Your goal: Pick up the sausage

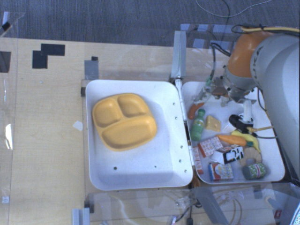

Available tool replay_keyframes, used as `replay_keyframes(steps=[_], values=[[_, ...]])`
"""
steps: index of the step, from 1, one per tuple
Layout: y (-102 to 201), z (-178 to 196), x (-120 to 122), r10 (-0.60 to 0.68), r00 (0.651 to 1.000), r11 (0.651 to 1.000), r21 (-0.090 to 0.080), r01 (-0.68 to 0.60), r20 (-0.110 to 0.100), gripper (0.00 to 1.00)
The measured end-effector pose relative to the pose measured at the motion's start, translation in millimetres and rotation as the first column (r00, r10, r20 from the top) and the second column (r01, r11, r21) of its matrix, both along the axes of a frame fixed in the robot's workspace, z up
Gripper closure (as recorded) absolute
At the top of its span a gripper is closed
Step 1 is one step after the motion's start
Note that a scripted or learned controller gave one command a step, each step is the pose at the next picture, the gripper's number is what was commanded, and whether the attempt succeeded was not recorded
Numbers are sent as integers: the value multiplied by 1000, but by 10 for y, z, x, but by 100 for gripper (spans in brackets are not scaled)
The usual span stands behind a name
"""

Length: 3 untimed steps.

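One sausage point(194, 110) at right bin's point(281, 172) left wall, beside green bottle point(198, 124); we'd drop gripper point(216, 90) straight over it. Jaws state: can't tell.

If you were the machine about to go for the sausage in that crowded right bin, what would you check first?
1. Sausage in sight, at the right bin's left edge: ok.
2. Room around it: not ok, green bottle touches or nearly touches it.
3. Tool above the right bin: ok.
4. Tool over the sausage: not ok, it sits off to the right.
5. Tool open: cannot tell.
6. Yellow plate out of the way in the left bin: ok.
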State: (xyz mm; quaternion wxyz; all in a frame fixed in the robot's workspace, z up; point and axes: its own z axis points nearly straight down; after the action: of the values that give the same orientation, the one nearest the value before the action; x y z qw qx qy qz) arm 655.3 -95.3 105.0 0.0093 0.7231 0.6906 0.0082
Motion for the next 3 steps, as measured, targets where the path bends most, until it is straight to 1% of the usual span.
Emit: replay_keyframes(steps=[1,2,3], values=[[125,-191,168,8,1000,1000,2,-8,-16,0],[146,-91,193,18,1000,1000,1,-18,-13,100],[-458,-195,25,-56,998,998,0,56,-19,100]])
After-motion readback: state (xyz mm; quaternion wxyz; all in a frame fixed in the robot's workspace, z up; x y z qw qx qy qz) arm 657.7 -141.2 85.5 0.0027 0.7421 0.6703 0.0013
